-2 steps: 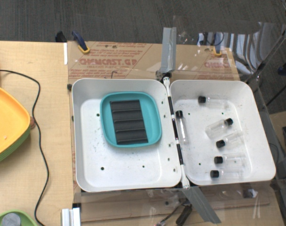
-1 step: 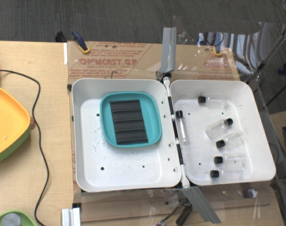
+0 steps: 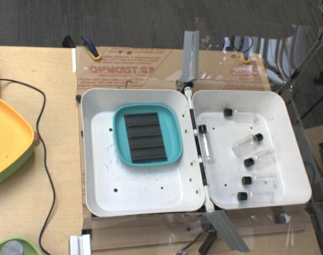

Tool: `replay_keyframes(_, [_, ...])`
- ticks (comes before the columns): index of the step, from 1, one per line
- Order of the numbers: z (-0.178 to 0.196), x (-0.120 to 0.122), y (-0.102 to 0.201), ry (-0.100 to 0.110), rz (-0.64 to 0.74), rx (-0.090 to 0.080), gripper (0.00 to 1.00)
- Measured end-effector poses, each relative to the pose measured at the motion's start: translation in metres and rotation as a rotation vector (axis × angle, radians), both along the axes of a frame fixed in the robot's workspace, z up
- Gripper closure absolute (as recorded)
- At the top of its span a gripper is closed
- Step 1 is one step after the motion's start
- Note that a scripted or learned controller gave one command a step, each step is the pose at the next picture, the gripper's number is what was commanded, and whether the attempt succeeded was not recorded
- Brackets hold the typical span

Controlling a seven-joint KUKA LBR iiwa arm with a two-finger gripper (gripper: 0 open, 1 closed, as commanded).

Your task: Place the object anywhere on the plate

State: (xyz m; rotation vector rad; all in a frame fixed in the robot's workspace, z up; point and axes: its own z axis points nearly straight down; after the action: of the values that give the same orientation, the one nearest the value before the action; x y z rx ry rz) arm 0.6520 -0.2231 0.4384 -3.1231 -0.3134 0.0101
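Observation:
A teal square plate (image 3: 120,138) sits in the left white bin (image 3: 98,185), toward its back. A black ridged block (image 3: 145,137) lies flat on the middle of the plate, long side running front to back. The right white bin (image 3: 289,142) holds several clear vials with black caps: one at the back (image 3: 228,112), one along the left wall (image 3: 203,138), and others lying toward the front right (image 3: 255,159).
Stacked yellow plates (image 3: 7,142) rest on the wooden table at far left, with a black cable (image 3: 46,163) running past them. A cardboard sheet (image 3: 129,68) lies behind the bins with a clamp (image 3: 91,47). A green lid (image 3: 13,247) is at the bottom left.

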Motion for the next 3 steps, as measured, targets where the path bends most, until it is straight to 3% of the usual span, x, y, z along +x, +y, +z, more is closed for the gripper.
replay_keyframes(3, [0.0011, -0.0037, 0.0004, -0.001, 0.002, 0.000, 0.00])
